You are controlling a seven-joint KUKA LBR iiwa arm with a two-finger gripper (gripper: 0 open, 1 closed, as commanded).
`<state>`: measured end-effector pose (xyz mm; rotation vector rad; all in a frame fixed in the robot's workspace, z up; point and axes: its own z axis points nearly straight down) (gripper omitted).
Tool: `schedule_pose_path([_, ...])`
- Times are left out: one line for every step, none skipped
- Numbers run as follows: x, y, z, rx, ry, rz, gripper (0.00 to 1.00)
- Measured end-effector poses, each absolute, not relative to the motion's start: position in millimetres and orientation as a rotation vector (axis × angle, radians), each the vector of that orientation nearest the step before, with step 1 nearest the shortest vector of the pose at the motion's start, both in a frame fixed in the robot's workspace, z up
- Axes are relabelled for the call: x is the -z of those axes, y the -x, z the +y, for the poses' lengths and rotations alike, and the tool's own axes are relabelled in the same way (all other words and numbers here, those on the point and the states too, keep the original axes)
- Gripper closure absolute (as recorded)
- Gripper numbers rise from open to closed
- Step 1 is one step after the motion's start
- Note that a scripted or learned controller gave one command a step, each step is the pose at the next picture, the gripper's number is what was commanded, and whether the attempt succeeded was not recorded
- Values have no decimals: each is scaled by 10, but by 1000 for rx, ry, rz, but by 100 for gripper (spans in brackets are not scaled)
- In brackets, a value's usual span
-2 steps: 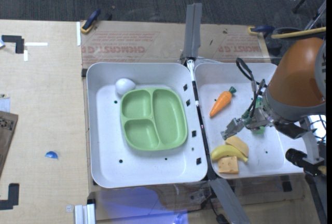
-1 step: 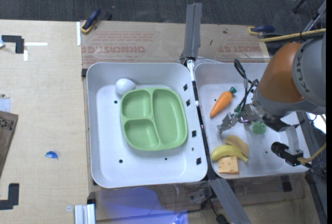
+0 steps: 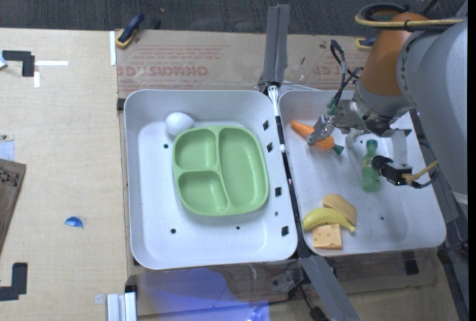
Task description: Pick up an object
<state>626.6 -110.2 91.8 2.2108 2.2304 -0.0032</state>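
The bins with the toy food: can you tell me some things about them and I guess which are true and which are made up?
1. The green plate has three sections. True.
2. The banana lies on the green plate. False: it lies in the right bin, next to the cheese wedge.
3. The gripper is over the right bin, close to the carrot. True.
4. The green bottle is in the left bin. False: it is in the right bin.
5. A small white ball sits in the left bin beside the plate's far corner. True.
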Motion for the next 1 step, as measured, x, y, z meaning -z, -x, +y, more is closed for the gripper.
schedule_pose_path([-1004,-6262,-1098,9,-2206,2235,100])
